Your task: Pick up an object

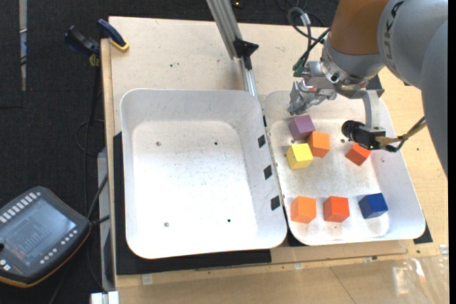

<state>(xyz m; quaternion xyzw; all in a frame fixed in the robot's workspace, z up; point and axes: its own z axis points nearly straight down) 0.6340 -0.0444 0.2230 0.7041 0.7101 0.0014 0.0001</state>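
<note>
Purple block (301,126) sits just below the claw (299,105), unheld.

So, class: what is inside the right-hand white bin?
Seven blocks lie in the right bin: purple block, yellow block, four orange or red blocks, and blue block. The arm covers the bin's far corner.

Two bins sit side by side on the bench (178,46): the left bin (142,117) and the right bin (406,210). Seven blocks lie in the right bin (three in a near row (336,208), four farther back (311,142)), under the gripper (303,100).
</note>
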